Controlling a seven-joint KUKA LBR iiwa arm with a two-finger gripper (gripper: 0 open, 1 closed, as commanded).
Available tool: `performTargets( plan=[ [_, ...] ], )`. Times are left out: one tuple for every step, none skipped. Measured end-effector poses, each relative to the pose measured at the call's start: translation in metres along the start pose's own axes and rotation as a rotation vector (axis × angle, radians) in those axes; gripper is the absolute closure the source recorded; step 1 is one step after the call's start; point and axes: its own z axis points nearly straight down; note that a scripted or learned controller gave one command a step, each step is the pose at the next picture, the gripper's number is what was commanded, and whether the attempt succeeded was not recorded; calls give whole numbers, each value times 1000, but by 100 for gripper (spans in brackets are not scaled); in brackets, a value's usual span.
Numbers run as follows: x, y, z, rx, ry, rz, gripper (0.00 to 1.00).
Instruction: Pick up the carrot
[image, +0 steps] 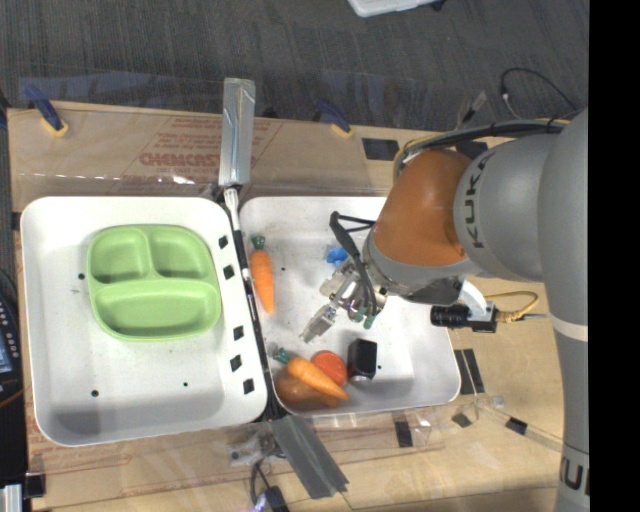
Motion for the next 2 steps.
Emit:
performTargets(
  plan=[
    [75,19,-70,0,-1,152,0],
    [70,-18,31,0,0,162,0]
  ],
)
